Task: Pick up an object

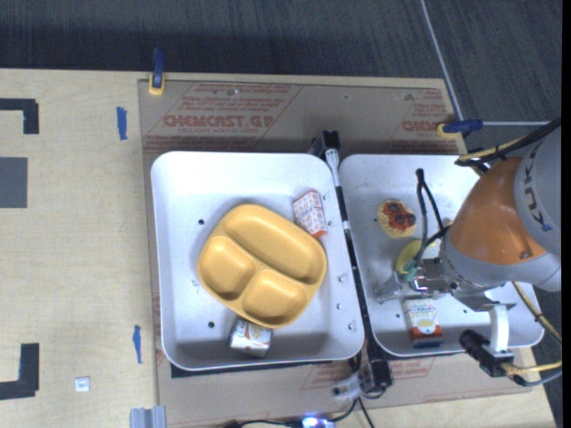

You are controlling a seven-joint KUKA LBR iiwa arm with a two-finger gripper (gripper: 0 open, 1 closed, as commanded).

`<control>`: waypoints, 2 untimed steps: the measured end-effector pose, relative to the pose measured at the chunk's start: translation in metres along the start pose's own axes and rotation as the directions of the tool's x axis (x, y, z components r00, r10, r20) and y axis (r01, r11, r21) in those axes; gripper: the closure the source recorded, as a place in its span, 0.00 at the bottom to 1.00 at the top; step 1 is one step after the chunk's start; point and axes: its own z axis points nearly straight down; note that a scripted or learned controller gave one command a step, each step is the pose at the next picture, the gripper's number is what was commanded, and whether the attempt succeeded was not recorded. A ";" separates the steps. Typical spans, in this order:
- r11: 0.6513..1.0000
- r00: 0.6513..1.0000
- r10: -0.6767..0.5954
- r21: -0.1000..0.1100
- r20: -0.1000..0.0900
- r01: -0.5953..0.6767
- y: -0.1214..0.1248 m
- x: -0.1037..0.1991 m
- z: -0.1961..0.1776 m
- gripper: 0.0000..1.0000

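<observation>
Tabletop [71, 266]: pale wood, black tape marks at left, blue clamps at cardboard edges; dark carpet beyond. Left bin [178, 194]: yellow three-compartment tray [260, 263], red-and-white packet [310, 212] touching its upper right rim, small carton [250, 337] at its lower edge. Right bin [375, 181]: pizza-like toy [397, 217], yellow-green item [408, 255], red-labelled bottle [423, 319]. Gripper [412, 279]: low between the latter two; finger state cannot be told.
</observation>
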 end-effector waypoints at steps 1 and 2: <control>1.000 1.000 0.001 -0.008 0.003 -0.001 0.002 -0.001 -0.011 1.00; 1.000 1.000 0.001 -0.008 0.003 -0.001 0.002 -0.001 -0.011 0.00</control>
